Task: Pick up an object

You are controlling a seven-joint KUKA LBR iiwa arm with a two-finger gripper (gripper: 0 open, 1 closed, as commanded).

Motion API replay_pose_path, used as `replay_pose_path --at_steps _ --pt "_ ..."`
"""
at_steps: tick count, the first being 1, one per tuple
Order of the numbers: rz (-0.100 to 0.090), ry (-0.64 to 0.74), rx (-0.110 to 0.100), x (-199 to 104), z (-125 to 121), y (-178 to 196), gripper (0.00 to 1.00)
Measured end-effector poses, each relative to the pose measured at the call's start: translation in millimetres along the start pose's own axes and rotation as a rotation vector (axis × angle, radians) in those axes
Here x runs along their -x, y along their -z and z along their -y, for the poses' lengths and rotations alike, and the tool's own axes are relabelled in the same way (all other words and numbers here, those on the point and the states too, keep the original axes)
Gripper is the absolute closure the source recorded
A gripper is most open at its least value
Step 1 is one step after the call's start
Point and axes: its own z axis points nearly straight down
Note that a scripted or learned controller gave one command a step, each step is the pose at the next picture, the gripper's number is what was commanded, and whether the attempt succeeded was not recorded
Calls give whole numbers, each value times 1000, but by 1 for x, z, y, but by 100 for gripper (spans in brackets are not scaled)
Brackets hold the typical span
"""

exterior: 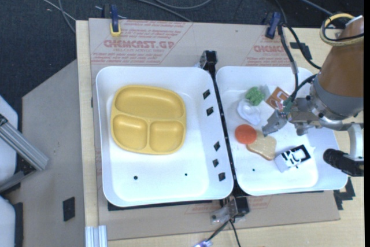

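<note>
In the right bin [324,179] lie a green broccoli-like piece [253,93], a small orange-brown packet [278,99], a red tomato-like ball [245,134], a tan bread slice [263,148] and a white block with black marks [294,156]. My gripper [286,125] hangs over the middle of this bin, just right of the red ball and above the bread slice. It is open, one grey finger [271,125] pointing down-left toward the bread, and nothing sits between the fingers. The arm's orange band [341,69] covers the bin's far right part.
The left bin [115,182] holds a yellow three-compartment plate [148,118]. A black divider strip [218,124] runs between the bins. Cables cross the bench behind the right bin, and blue clamps [115,19] sit at the board's back edge.
</note>
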Motion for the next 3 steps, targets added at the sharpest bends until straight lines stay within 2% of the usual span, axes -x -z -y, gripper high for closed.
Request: replay_pose_path --at_steps 1,3 --pt "2 3 13 0 -3 6 0" --pt "0 3 7 -8 8 -88 0"
